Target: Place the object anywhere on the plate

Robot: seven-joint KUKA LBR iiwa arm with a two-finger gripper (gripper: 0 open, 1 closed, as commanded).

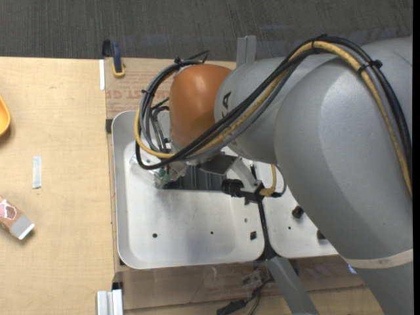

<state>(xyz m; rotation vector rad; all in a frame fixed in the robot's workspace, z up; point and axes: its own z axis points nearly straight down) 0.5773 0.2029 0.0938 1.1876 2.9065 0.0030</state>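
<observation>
Because the arm (pixel 308 123) hangs low over the left bin (pixel 190 241), the tool (pixel 187 176) sits at the bin's 12 o'clock end. No object or plate can be made out, so their bearing stays unknown.

Two white bins (pixel 184 241) side by side, one arm (pixel 315 130), one orange dish edge (pixel 3 117) at far left, one small grey strip (pixel 37 172), one wrapped bar (pixel 14 219), one blue clamp (pixel 117 61).
</observation>
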